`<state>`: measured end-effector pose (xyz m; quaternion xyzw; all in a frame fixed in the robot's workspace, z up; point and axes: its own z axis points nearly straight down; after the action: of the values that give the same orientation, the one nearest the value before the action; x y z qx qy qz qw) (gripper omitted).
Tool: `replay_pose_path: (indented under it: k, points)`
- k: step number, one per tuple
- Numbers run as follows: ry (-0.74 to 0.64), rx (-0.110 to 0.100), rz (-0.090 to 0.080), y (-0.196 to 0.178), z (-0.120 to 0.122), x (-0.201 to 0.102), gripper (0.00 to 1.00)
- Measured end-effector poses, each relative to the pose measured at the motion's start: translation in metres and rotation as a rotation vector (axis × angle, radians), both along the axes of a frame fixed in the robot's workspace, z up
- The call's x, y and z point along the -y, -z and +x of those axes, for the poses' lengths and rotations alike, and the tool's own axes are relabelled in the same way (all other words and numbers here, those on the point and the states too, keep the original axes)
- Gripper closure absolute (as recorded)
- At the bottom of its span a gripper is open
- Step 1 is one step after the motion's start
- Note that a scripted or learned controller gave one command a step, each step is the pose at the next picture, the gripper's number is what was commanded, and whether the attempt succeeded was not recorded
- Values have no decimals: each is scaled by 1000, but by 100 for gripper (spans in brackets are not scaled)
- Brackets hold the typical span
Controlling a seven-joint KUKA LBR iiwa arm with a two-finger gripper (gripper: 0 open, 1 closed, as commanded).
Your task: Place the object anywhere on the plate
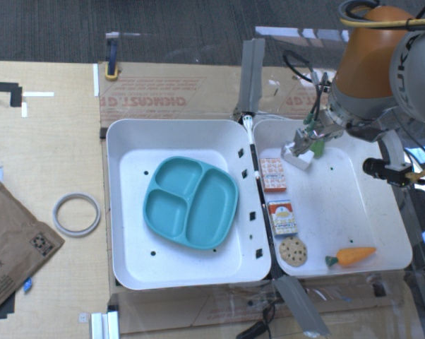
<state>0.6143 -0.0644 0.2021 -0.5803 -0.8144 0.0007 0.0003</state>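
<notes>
A teal divided plate (191, 202) lies in the left bin (121, 189). In the right bin (368, 203) two small red-and-white boxes lie along the left wall, one (272, 174) above the other (282, 217). A round cookie (293, 251) sits below them, and an orange carrot (353, 256) lies near the front right corner. My gripper (302, 149) hangs over the back left part of the right bin, up and to the right of the upper box. I see nothing held in it.
A roll of tape (77, 212) and a brown cardboard box (11, 242) rest on the wooden bench left of the bins. The divider wall (253, 182) runs between the two bins. Cables trail behind the arm at the back right.
</notes>
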Motion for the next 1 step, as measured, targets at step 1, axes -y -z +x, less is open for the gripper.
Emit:
replay_pose_path:
  k: [1]
  points:
    - [87,1,-1,12,31,-86,100]
